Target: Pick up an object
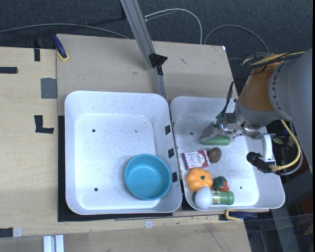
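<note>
In the right bin (189, 114), my gripper (216, 135) reaches in from the right and is down at a flat green object (217, 140). Whether that object sits between the fingers cannot be made out. Just below lie a small brown ball (214, 154) and a red-and-white packet (195, 158). Nearer the front edge sit an orange pumpkin-like toy (199, 178), a white ball (202, 197), a green bottle (223, 197) and a small red-and-green item (220, 183).
A blue bowl (147, 176) stands at the front right of the left bin (94, 114). A grey metal pole (142, 30) slants across the bench behind the bins. Cables loop at the back right near the arm.
</note>
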Motion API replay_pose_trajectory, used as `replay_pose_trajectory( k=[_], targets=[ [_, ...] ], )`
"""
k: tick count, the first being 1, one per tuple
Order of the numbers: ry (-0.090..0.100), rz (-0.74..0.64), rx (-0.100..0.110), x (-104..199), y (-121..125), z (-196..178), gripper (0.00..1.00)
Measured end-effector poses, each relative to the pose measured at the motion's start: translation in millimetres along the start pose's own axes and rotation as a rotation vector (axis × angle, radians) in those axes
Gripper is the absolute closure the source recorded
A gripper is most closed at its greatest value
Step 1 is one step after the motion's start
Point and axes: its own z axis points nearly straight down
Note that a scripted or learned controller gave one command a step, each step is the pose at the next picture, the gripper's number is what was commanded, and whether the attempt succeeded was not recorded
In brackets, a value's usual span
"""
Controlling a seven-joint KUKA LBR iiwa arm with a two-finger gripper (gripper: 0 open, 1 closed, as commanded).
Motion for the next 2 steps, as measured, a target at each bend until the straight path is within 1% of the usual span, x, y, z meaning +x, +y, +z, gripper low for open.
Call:
replay_pose_trajectory(
  k=[1,2],
  targets=[
    [0.003,-0.001,0.001,1.1,0.2,-11.6,1.00],
    [0.002,0.000,-0.006,3.9,-1.2,-74.3,1.00]
  ],
)
